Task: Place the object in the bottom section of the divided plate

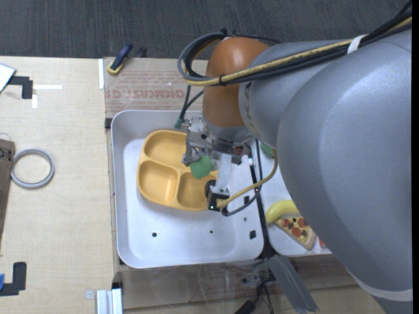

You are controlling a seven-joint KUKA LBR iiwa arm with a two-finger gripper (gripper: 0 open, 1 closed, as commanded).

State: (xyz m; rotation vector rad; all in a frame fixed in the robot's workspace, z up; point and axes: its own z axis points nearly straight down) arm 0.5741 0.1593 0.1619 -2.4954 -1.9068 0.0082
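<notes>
Presently, one gripper (200, 164) is hanging over the right side of one yellow divided plate (159, 175), which is lying in the left white bin (131, 227). One green object (201, 167) is sitting directly at the gripper's tip, above the plate's right rim and near the edge of its bottom section; whether the tool is clamping it or merely hovering against it cannot be told, as the wrist is hiding the contact. The plate is showing three compartments. In the right white bin (281, 242), one yellow banana-like piece (281, 209) and one pizza-slice toy (296, 230) are lying just beside each other. On the bench to the left, one roll of tape (31, 168) is resting well apart from the bins. One blue-handled tool (120, 57) is lying near the cardboard at the top.
</notes>
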